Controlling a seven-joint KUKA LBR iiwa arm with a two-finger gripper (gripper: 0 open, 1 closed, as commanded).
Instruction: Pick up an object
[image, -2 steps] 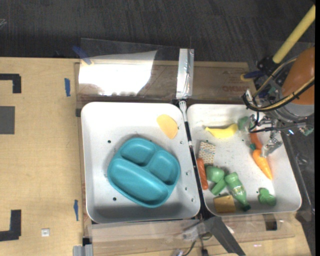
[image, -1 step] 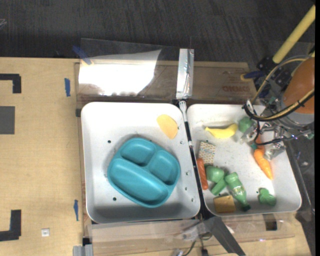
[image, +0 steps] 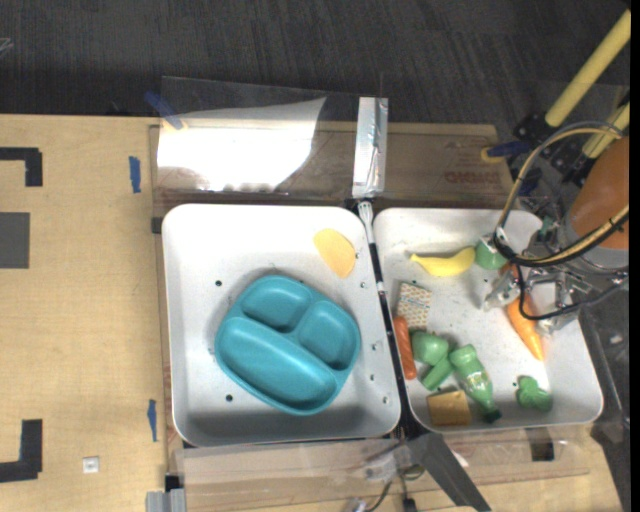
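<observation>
Our pincer (image: 508, 288) low in the right bin (image: 590, 385), finger state we cannot tell, orange carrot (image: 527, 330) just beside it, yellow banana (image: 446, 262) to its left, teal plate (image: 288, 342) far left.

We saw a pale wooden bench (image: 80, 300) carrying two shallow white bins side by side. The left bin (image: 190, 330) and the right bin (image: 575, 395) touched along their inner edges near the middle of the bench. Behind the left bin a clear plastic sheet (image: 240, 140) lay flat on the wood, catching a bright glare, and a narrow shiny strip (image: 370, 145) lay just beside it, reaching toward the seam between the bins. Black corner marks (image: 25, 165) were set on the bench's left part, and short pieces of blue tape (image: 134, 172) stuck to the wood near the left bin.
</observation>
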